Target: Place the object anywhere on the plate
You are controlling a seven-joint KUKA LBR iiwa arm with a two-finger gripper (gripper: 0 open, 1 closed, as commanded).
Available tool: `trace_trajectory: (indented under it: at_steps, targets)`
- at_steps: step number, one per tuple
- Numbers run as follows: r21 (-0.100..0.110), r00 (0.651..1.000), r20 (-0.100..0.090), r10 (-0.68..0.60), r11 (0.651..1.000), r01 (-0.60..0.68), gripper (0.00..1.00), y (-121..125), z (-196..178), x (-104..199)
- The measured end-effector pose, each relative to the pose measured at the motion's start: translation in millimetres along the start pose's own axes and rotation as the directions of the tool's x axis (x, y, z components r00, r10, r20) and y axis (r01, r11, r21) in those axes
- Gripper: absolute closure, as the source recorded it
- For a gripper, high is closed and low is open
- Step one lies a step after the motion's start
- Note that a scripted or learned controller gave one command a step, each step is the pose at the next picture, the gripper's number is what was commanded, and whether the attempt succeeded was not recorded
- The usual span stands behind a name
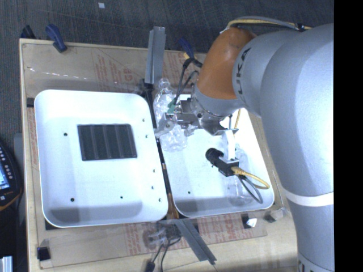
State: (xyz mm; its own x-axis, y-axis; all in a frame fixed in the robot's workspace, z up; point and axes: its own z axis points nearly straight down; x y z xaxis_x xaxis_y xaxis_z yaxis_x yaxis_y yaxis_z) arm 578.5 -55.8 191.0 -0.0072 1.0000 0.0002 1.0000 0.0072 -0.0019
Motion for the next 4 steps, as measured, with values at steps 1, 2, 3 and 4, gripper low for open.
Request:
trace_trajectory:
  at_steps: [1,2,3,4]
  targets:
    - [-0.001,0.991,-0.001,-0.132,0.991,0.132,1.0,45,-25,35]
    - [0.001,0.99,-0.001,-0.14,0.99,0.14,1.0,45,-35,37]
    - [0.001,0.99,-0.001,-0.141,0.99,0.141,0.0,45,-35,37]
    - [0.004,1.0,0.0,-0.002,1.0,0.002,0.0,-14,1,131]
